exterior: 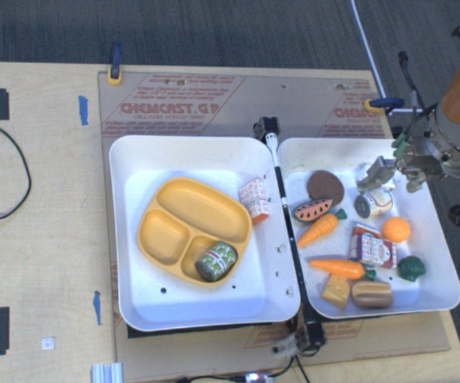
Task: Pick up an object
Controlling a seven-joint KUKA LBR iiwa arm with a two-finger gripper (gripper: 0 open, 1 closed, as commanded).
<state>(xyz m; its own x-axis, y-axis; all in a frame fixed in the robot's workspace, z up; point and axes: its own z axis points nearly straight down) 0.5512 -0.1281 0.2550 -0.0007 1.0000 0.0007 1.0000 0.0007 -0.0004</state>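
A divided tray [194,222] lies in the left bin [134,294], perhaps a can [216,261] in it.

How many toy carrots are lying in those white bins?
2, both in the right bin. One carrot lies tilted just below the watermelon slice; the other carrot lies flat lower down, above the bread roll. More could hide beneath the other toys.

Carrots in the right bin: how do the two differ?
The upper carrot lies on a slant, its green top toward the orange ball side; the lower carrot lies nearly level, with its tip pointing at the bin divider. The upper one sits just under the watermelon slice; the lower one rests above the yellow block and the bread roll. The lower looks longer and slimmer. Both are orange toy carrots in the right bin.
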